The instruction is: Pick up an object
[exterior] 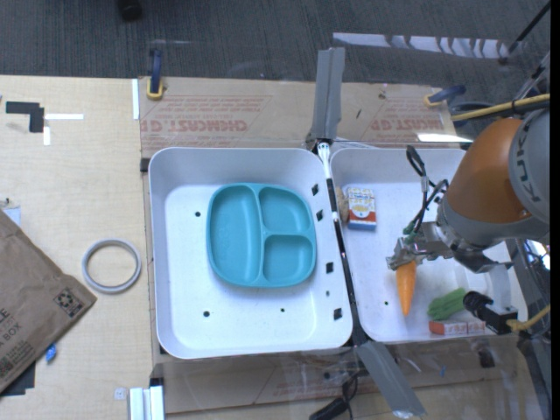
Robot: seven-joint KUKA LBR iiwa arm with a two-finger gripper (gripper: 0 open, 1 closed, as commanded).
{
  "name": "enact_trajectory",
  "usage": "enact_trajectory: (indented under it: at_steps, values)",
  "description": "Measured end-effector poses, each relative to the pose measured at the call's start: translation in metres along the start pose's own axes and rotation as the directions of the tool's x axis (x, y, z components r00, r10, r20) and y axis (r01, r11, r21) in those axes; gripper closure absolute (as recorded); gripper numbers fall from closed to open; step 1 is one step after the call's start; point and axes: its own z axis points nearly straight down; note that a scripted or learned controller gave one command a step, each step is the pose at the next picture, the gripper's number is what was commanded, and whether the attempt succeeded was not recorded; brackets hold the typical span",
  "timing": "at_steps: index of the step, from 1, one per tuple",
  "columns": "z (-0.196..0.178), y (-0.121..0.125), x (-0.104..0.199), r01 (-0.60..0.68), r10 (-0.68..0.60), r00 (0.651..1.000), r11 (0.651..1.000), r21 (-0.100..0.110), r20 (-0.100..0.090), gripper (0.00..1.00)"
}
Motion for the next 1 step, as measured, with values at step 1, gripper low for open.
enact_trajectory:
  at_steps: [1]
  values:
    - [-0.0799,0.0906,0.0261,-0.072,0.072,0.997,0.997,-0.001,0.002,1.00]
